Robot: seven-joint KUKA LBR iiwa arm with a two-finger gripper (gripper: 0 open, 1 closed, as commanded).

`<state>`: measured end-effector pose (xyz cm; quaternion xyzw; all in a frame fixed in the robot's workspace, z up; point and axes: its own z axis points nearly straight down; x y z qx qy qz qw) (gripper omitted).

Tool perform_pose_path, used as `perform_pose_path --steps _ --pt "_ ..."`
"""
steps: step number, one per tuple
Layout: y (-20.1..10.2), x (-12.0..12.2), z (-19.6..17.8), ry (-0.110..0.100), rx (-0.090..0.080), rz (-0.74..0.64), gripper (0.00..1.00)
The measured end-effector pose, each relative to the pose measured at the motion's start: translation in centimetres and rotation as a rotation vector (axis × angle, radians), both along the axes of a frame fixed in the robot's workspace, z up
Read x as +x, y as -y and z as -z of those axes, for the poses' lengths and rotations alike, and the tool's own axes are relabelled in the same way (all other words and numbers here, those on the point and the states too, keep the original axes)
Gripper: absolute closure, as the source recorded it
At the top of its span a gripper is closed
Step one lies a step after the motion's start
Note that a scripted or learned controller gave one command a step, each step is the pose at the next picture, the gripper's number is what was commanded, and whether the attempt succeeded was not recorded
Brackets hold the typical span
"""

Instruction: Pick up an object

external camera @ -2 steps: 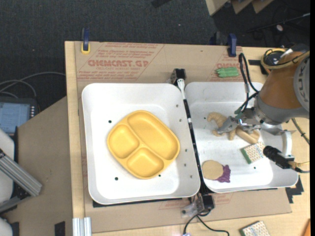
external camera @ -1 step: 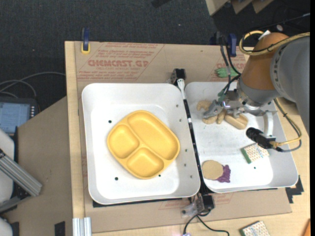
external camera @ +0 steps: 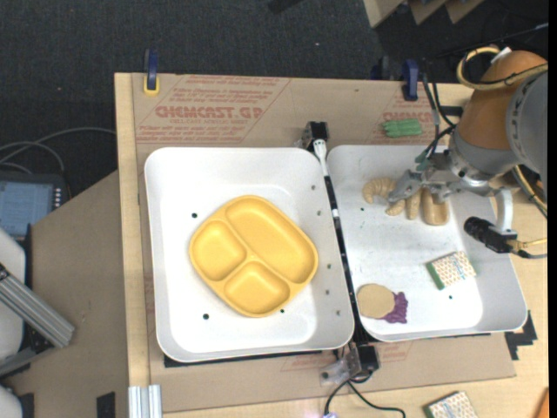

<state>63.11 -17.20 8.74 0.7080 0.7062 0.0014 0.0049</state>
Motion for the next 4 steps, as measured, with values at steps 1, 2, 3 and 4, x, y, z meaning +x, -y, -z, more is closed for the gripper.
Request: perform_pose_path --steps 1,2,3,4 --pt "4.2 -2.3 -0.4 0.004 0.027 -0.01 0.0" --pt "4.8 -2.3 -1.4 0.006 0.004 -0.01 1.0" --pt "-0.7 -0.6 -0.2 0.002 -0.001 -0.007 1.0" --pt "-13.4 -0.7 -10.5 0.005 0.01 -0.017 1.0"
